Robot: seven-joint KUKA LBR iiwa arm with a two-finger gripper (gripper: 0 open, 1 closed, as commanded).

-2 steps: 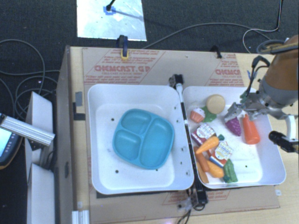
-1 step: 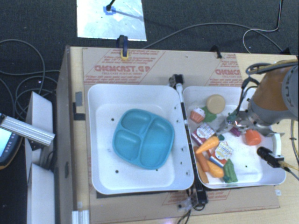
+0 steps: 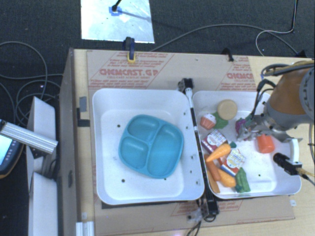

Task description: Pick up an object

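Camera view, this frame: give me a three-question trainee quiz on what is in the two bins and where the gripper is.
1. True or false: the blue divided plate lies in the left bin.
2. Which bin is the gripper over?
A. left
B. right
C. neither
3. Fill in: the small red-orange object just below the gripper lies in the ____ bin.

Key: 1 true; 2 B; 3 right.

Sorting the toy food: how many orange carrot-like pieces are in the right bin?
2, both in the right bin: one carrot near its left wall, another just below it. Others may hide under the pile.
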